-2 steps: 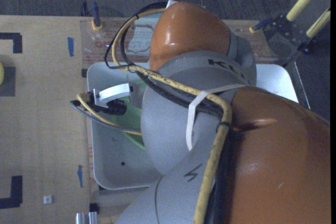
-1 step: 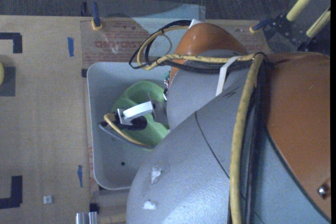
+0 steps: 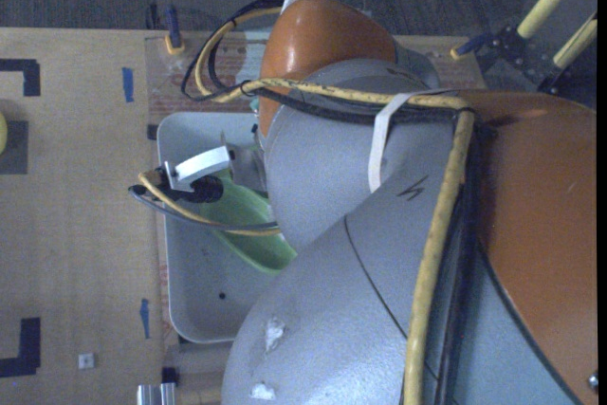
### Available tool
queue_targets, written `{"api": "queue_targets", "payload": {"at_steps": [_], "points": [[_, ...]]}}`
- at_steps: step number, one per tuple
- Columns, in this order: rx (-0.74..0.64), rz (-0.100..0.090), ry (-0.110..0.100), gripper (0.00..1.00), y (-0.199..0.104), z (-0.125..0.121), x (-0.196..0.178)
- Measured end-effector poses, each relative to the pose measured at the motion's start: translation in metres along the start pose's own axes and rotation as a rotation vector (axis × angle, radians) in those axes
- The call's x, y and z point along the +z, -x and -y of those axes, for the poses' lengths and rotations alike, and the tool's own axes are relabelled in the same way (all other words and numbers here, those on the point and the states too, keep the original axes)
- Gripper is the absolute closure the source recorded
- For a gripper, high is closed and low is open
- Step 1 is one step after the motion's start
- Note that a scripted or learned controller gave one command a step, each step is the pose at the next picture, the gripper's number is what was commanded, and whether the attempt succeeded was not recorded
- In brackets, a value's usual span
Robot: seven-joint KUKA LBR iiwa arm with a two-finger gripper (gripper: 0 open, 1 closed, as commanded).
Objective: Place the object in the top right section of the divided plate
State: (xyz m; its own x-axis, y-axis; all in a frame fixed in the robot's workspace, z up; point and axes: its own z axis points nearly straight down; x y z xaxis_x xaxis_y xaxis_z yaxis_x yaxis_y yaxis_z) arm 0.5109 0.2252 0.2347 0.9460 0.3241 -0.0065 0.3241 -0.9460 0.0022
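**A:** The arm (image 3: pixel 398 242) is nearest the camera and blocks most of the scene. Its wrist end hangs low over the white bin (image 3: pixel 190 289), which reads as a reach down toward the plate.

**B:** Jaws?

**A:** Can't tell whether they're open or closed, since the arm body is in the way. No hold can be claimed.

**B:** And the object?

**A:** Can't be made out. Best guess is that it's at the jaws or under the arm. The green plate (image 3: pixel 248 232) lies flat in the bin just below the wrist end, with its right part under the arm. The dividers aren't readable.

**B:** Top right section?

**A:** Hidden, so placement can't be judged. The jaws are probably close above the plate. Past it there's bare bin floor with one dark speck (image 3: pixel 223 296), then the bench (image 3: pixel 76 232) with blue tape marks (image 3: pixel 127 83).
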Motion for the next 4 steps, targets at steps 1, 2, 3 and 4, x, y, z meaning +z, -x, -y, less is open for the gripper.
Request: {"api": "queue_targets", "payload": {"at_steps": [1,2,3,4], "points": [[-0.384,0.002,0.0,1.0,-0.012,-0.004,-0.039],[-0.469,0.004,-0.002,1.0,0.03,0.01,-0.023],[-0.311,0.002,-0.001,1.0,0.025,-0.032,-0.074],[-0.325,0.0,0.0,1.0,-0.046,-0.015,-0.057]]}}
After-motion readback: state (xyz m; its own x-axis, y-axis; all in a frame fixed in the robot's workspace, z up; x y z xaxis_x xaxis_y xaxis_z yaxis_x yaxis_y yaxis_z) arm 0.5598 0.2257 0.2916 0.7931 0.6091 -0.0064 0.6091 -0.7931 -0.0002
